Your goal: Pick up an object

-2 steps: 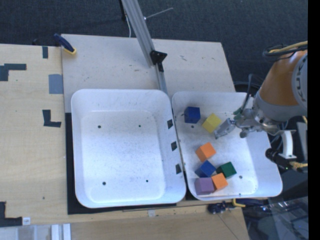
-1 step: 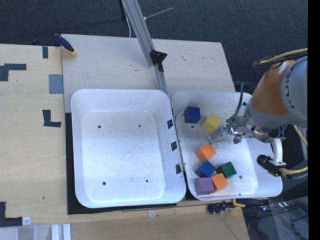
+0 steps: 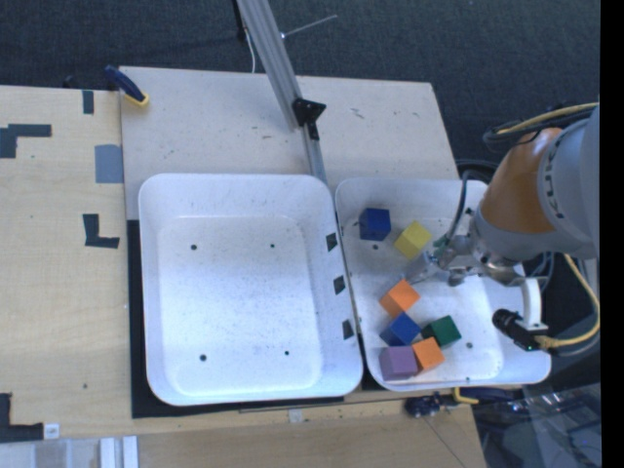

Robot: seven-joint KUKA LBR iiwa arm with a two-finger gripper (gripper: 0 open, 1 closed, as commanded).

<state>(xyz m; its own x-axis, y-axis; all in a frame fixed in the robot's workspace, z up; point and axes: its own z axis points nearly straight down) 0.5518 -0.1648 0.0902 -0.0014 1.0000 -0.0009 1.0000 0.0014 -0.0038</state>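
The right bin [image 3: 487,359] holds several small cubes. A dark blue cube [image 3: 374,224] and a yellow cube [image 3: 412,239] lie near its far side. An orange cube [image 3: 399,297] sits mid-bin. Toward the near side cluster a blue cube [image 3: 401,330], a green cube [image 3: 445,331], a smaller orange cube [image 3: 428,354] and a purple cube [image 3: 398,362]. My gripper [image 3: 444,261] hangs low in the right bin, just right of the yellow cube and above the mid-bin orange cube. Nothing shows in its grasp.
The left bin [image 3: 156,213] stands beside the right one, sharing a raised middle rim. A slanted metal rail [image 3: 278,57] runs from the top down to the bins' junction. The arm's grey and orange body [image 3: 531,198] covers the right bin's right edge, with cables nearby.
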